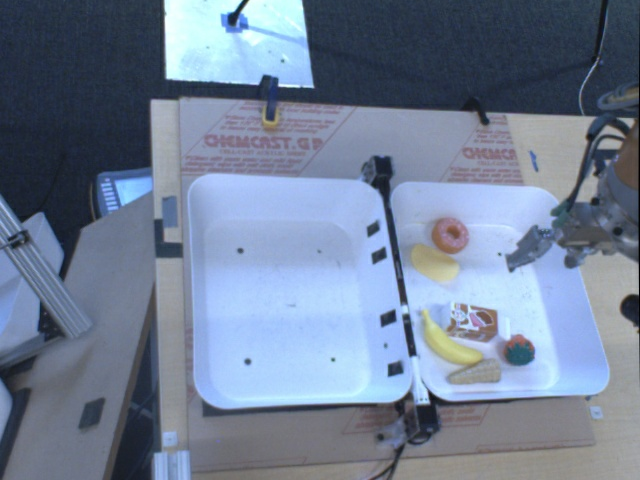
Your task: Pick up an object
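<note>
Looking down on the table [330,128]: two white bins side by side, left bin [290,298] and right bin [570,318], black clips along the seam between them.

All the objects sit in the right bin. Doughnut [450,234] is at the far side, pink-orange, lying flat. Just nearer and slightly left of it is a pale yellow lump [435,264], touching or almost touching the doughnut; I can't tell which. Further toward the near side: banana [447,341] lying at a slant by the left wall, small red-and-white carton [473,321] just right of it, touching or close. Near edge: a tan wedge [476,372] that looks like a bread slice, beside the banana's near end. Right of that, a small red and green item [518,349], possibly a strawberry, too small to be sure.

Arm comes in from the right; I see the tool [527,249] over the right bin's far-right part, pointing left. It's well apart from the doughnut and the yellow lump, nothing visible between its fingers. Whether it's released or clenched, I can't tell from this angle.

Cardboard sheet [260,138] with red print lies under the bins, and a yellow clamp [270,116] sits at its far edge.
</note>
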{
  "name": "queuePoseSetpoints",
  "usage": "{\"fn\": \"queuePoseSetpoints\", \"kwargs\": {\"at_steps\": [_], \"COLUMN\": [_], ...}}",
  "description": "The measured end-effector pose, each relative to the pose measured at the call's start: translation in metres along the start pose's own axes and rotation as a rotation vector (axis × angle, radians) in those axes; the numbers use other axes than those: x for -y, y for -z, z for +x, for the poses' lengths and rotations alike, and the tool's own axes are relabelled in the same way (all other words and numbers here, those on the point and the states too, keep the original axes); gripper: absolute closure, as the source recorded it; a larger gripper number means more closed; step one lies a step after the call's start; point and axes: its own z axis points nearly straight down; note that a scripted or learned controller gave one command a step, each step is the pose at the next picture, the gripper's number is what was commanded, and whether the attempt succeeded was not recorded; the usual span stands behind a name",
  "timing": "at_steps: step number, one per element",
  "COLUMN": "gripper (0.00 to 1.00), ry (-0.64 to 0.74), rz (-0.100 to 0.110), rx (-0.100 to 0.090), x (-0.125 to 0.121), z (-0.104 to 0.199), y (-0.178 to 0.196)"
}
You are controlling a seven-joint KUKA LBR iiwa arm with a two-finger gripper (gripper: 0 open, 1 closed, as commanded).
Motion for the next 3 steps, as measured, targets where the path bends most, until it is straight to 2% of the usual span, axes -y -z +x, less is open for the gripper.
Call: {"fn": "queuePoseSetpoints", "kwargs": {"at_steps": [1, 2, 3], "gripper": [0.0, 0.0, 1.0], "ry": [-0.001, -0.001, -0.001], "rz": [0.011, -0.011, -0.003], "rx": [-0.004, 0.001, 0.0], "x": [-0.032, -0.11, -0.109], "z": [-0.003, 0.024, 0.023], "y": [-0.151, -0.182, -0.173]}}
